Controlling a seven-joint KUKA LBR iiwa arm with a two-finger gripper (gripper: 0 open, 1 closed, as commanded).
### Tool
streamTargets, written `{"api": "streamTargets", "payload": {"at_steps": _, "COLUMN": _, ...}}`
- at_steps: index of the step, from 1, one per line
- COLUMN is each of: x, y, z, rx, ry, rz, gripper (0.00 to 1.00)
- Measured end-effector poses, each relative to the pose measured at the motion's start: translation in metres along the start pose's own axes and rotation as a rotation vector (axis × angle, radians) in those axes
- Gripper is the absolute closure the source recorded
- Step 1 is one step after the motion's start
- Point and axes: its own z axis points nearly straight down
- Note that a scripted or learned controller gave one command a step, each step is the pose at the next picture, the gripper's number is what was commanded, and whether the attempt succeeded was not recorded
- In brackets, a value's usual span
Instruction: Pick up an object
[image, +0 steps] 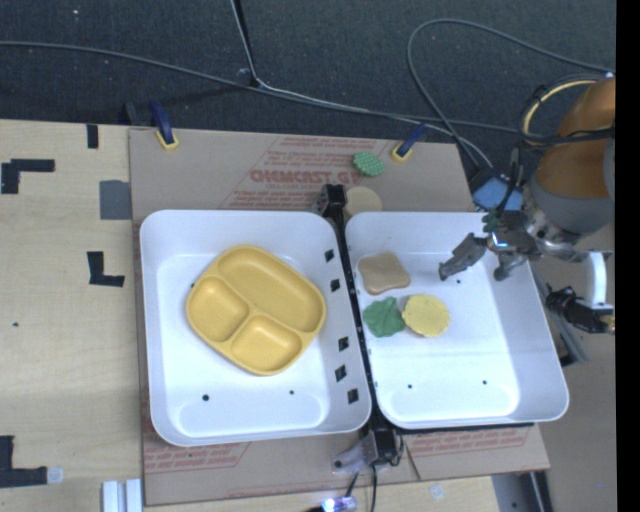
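Three small objects lie in the right bin (500, 390): a tan bread-like slab (383, 271), a green leaf-shaped piece (382, 318) and a round yellow piece (427, 315) touching it. My gripper (482, 256) hangs over the upper right part of that bin, to the right of the tan slab. Its two dark fingers (458, 260) are spread apart, open, with nothing between them.
The left bin (170, 390) holds a yellow divided tray (256, 308). A small green knobbly piece (367, 163) lies on the cardboard behind the bins. Black clips run along the seam between the bins. Cables cross the dark floor at the back.
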Motion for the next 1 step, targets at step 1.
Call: {"api": "streamTargets", "payload": {"at_steps": 1, "x": 0.0005, "y": 0.0027, "z": -0.0083, "rx": -0.013, "ry": -0.002, "rz": -0.004, "gripper": 0.0}}
